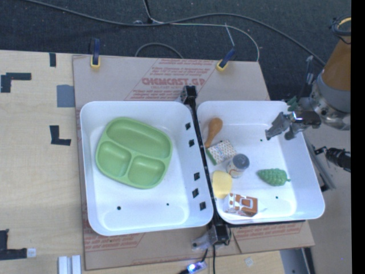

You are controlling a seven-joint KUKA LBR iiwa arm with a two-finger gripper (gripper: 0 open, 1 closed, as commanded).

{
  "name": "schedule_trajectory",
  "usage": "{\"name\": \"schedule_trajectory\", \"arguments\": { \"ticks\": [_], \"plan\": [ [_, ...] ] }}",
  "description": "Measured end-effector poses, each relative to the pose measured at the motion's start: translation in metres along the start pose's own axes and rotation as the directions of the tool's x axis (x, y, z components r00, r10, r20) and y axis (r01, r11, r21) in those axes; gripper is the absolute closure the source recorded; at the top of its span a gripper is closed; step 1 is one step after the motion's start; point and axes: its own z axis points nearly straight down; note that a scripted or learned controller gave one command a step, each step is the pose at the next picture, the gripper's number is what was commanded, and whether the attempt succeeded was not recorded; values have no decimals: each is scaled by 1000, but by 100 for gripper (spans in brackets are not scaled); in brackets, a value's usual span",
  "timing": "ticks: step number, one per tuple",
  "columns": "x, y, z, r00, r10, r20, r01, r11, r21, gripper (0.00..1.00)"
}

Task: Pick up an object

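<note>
The pincer (280, 129) hovered over the right bin (308, 178), up by its far right rim – fingers spread apart, nothing between them. Its pickings crowded the bin's left side: an orange carrot-like piece (214, 130) against the dividing edge, a patterned packet (222, 151), a small grey-lidded jar (238, 165), a yellow block (222, 183), a brown-and-white box (243, 204). A green bumpy toy (272, 177) sat apart with open white floor around it – the left bin (102, 213) held a green divided plate (133, 152)
</note>
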Motion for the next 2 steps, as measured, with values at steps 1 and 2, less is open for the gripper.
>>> {"name": "schedule_trajectory", "arguments": {
  "ticks": [1, 2],
  "plan": [
    [48, -1, 10, 1000, -3, -2, 3, 1000, 5, 100],
    [100, 4, 13, 1000, -3, -2, 3, 1000, 5, 100]
  ]
}}
